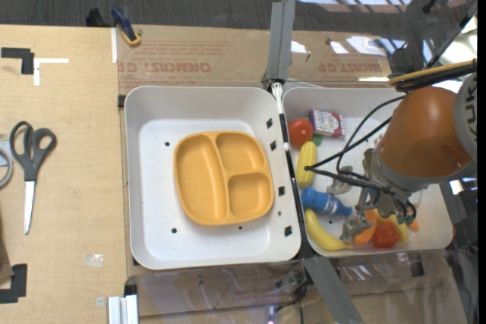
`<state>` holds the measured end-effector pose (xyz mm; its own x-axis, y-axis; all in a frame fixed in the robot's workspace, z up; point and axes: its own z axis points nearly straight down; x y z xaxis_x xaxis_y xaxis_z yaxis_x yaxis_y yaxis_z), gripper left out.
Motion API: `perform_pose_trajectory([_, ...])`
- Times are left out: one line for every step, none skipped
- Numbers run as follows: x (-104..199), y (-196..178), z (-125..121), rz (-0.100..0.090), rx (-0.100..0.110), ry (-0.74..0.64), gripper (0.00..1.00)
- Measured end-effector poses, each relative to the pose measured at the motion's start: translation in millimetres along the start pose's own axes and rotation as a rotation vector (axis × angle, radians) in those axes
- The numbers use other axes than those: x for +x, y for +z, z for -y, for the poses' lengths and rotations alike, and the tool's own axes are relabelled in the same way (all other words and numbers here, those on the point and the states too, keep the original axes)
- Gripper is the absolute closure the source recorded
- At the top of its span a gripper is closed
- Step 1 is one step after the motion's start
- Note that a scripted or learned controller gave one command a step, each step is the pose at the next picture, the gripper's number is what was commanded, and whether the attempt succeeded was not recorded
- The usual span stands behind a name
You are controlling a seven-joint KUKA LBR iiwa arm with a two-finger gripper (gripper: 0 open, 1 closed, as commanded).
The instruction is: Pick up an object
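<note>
Wooden bench [68, 239] seen from above, scissors [30, 163] lying at its left. Left white bin [144, 186] holds a yellow divided plate [224, 177]. Right white bin [345, 96] holds a tomato [299, 131], corn cob [306, 162], blue bottle [325, 202] and banana [325, 236]. Gripper [377, 215] sits low over orange toys [380, 233]; its grip cannot be told.

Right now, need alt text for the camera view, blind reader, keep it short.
The grey arm with its orange band reaches in from the right, its gripper low over toy food in the right bin: a banana, a blue bottle, corn and a tomato. The left bin holds a yellow divided plate. Scissors lie on the bench to the left.
</note>
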<state>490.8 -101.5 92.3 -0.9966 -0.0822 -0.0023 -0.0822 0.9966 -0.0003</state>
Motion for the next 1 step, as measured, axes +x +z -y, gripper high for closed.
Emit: perform_pose_trajectory([-64.2, -83.8, 49.4, 0.002, 0.001, 0.173, 0.0])
